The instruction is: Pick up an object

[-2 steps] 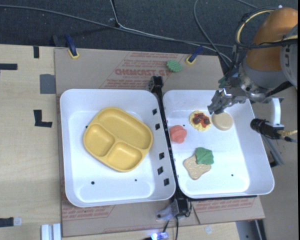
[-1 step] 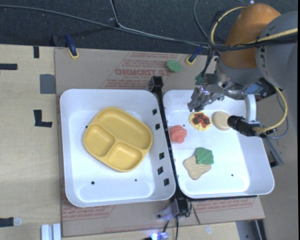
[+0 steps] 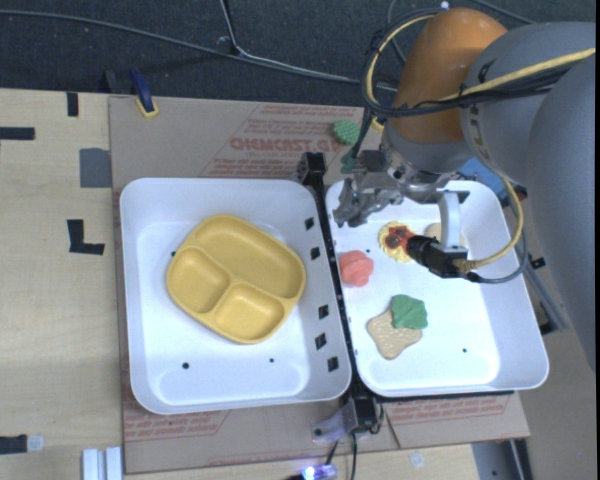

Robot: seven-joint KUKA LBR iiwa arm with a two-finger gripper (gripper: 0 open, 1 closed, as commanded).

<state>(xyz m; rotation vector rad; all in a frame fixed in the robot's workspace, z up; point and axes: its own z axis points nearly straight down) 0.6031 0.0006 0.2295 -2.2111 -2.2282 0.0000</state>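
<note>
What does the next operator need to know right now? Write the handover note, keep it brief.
End effector: low over the right bin's far left corner; grip state unreadable, nothing seen held.
Right bin: pink piece, green piece overlapping a tan piece, and a yellow-red item beside the arm's fitting.
Left bin: yellow tray.
Done: no pick visible.
Left: grasp and lift one object; the pink piece looks nearest.

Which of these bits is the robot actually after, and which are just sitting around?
Likely for the job: pink piece, green piece, tan piece and red-and-yellow piece in the right bin; gripper.

Lying about: yellow divided tray, left bin, cardboard sheet.
</note>
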